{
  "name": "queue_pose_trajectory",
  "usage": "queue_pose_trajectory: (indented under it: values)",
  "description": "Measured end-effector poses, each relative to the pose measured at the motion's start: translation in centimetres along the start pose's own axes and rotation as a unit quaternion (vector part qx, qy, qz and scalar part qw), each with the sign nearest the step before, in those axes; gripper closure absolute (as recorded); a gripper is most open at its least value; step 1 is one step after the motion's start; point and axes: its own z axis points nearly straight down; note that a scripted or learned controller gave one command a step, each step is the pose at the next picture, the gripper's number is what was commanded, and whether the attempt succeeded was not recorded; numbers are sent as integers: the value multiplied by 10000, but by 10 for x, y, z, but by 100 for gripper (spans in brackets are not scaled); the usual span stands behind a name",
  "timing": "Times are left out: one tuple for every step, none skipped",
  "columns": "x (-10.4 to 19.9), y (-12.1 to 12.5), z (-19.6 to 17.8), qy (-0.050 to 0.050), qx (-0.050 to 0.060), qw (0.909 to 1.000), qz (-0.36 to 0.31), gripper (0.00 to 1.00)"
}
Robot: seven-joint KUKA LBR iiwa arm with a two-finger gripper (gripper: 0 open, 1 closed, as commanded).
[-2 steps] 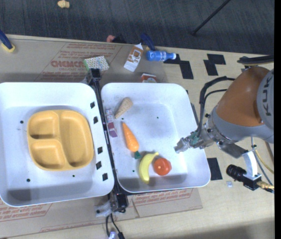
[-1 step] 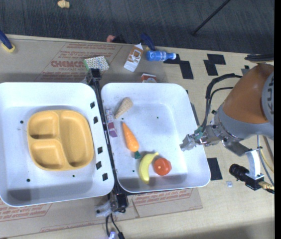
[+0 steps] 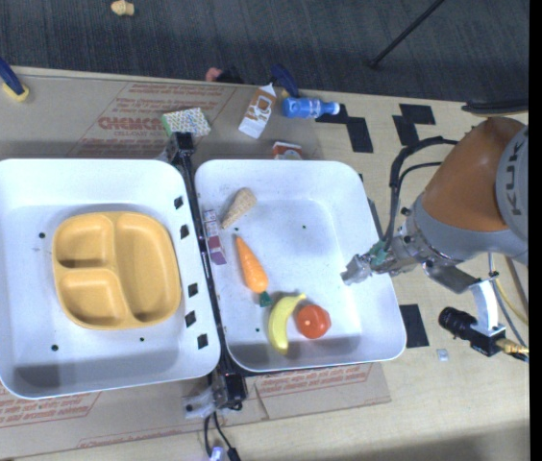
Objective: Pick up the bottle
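Note:
A small slim bottle (image 3: 214, 239) with a purple label lies along the left wall of the right bin (image 3: 343, 185). The grey arm with its orange band (image 3: 473, 185) reaches in from the right. Its gripper (image 3: 358, 270) hangs low over the right side of that bin, well to the right of the bottle, with nothing seen in it. Between the gripper and the bottle lie a carrot (image 3: 251, 265), a banana (image 3: 282, 321) and a red tomato (image 3: 313, 321).
A tan cone-shaped item (image 3: 237, 206) sits near the bottle's far end. The left bin (image 3: 21, 185) bears a yellow divided plate (image 3: 117, 268). Behind the bins, on the cardboard, lie a blue bottle-like object (image 3: 306, 109), a small carton (image 3: 258, 111) and a patterned packet (image 3: 186, 121).

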Motion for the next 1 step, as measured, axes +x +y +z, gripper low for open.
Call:
queue_pose_trajectory:
  values:
    - [-2,10,0,3,6,9925,1226,100]
